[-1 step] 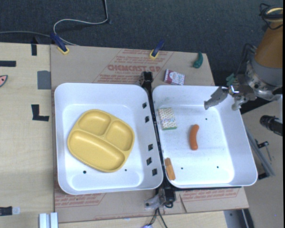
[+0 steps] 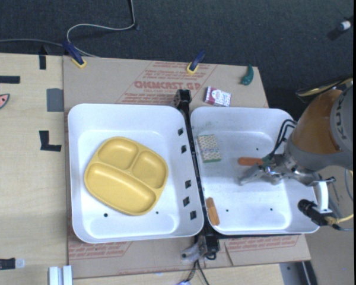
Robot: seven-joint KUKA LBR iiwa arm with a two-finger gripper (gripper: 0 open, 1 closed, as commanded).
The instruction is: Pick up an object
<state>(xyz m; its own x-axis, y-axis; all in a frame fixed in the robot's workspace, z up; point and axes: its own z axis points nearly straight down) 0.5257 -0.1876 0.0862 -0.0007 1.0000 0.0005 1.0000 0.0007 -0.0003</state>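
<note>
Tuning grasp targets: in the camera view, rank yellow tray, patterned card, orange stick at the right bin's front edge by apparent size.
1. yellow tray, largest by far
2. patterned card
3. orange stick, thinnest; about as long as the card

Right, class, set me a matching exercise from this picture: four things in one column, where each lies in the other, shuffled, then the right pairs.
Things
1. yellow divided tray
2. patterned card
3. small orange stick
4. red and white packet

Places
A. on the cardboard beyond the bins
B. left bin
C. right bin, near its front left corner
D. right bin, upper left part, by the divider

Pairs: 1-B, 2-D, 3-C, 4-A
</note>
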